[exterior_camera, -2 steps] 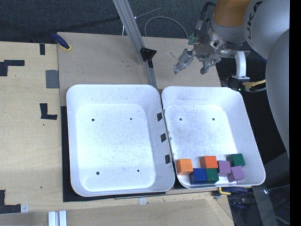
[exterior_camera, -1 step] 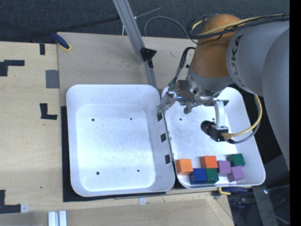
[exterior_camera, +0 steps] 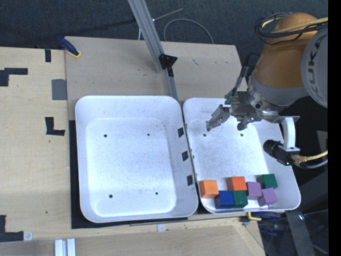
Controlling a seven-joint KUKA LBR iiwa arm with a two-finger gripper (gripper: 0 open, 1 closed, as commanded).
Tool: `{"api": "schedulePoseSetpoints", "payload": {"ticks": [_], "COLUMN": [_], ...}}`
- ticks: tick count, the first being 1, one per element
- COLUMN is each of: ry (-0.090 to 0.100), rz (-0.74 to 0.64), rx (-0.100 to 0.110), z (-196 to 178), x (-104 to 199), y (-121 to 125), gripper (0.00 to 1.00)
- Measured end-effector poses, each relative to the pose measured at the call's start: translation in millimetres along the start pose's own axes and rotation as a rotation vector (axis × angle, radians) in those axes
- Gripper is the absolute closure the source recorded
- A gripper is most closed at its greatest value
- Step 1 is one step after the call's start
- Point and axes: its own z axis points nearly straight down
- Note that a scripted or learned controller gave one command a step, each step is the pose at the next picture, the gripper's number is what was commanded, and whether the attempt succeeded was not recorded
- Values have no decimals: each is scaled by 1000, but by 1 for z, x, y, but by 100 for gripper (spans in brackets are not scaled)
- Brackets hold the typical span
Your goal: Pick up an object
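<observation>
Blocks, the things to be picked from, lie bunched along the near edge of the right bin [exterior_camera: 198, 143]: an orange block [exterior_camera: 209, 187] at the left end, a blue block [exterior_camera: 225, 198] and a green block [exterior_camera: 240, 198] just in front, a second orange block [exterior_camera: 236, 183] behind them, two purple blocks [exterior_camera: 254, 189] [exterior_camera: 269, 196] and a dark green block [exterior_camera: 268, 181] toward the right. The gripper [exterior_camera: 228, 119] hangs over the far half of that bin, well apart from the cluster, its two fingers spread apart with nothing between them. To do the pick well, the arm would probably need to travel toward the near rim and come down on a block with free sides; the left orange block looks the easiest, since bare floor lies to its left and behind it, while the blue and green ones touch each other and leave little gap for a finger. The cluster sits close to the bin's near wall, so a finger dropping on that side risks striking the rim. The middle of the right bin is bare and gives room to approach, and the left bin [exterior_camera: 85, 111] beside it holds nothing to get in the way.
</observation>
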Motion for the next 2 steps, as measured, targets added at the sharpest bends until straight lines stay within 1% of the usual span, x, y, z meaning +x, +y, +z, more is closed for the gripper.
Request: {"api": "schedulePoseSetpoints", "payload": {"ticks": [1,2], "ry": [-2,5], "rz": [5,-13], "rx": [8,9], "z": [26,87], "x": [-79,2], "y": [-56,-5], "gripper": [0,0]}}
